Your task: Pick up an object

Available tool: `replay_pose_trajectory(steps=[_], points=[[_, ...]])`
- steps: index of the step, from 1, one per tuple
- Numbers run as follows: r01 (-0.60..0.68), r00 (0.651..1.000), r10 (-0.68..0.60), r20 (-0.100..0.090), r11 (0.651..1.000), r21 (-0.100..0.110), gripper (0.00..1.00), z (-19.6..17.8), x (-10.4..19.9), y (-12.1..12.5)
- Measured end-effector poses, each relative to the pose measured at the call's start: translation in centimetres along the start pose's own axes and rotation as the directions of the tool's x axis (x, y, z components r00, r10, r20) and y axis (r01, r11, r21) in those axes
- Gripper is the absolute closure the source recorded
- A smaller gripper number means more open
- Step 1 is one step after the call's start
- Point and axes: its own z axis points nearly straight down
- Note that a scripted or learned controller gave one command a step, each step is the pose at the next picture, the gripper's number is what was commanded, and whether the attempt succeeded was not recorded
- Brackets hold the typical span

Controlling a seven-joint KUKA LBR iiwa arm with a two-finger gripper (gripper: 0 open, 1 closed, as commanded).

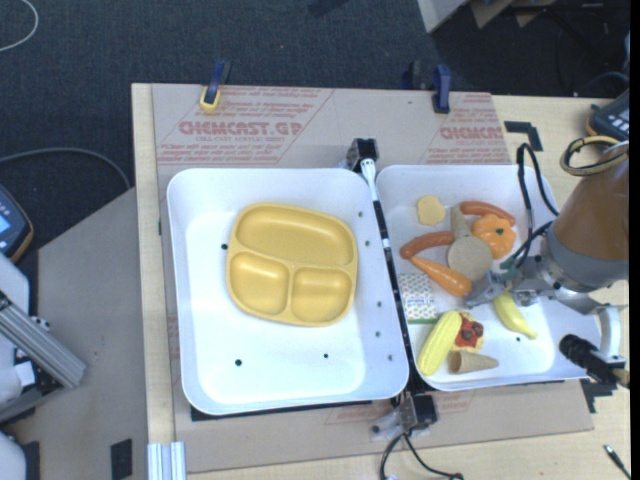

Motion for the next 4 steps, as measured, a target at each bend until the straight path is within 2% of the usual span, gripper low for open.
replay_pose_trajectory(steps=[1, 3, 4], points=[[0.000, 1.000, 0.000, 0.000, 1.000, 0.001, 1.00, -0.9, 0.1, -0.1], [0.003, 1.000, -0.003, 0.001, 1.000, -0.002, 1.00, -12.4, 1.6, 0.1], [0.003, 1.000, -0.003, 0.001, 1.000, -0.002, 1.00, -14.0, 1.6, 0.2]])
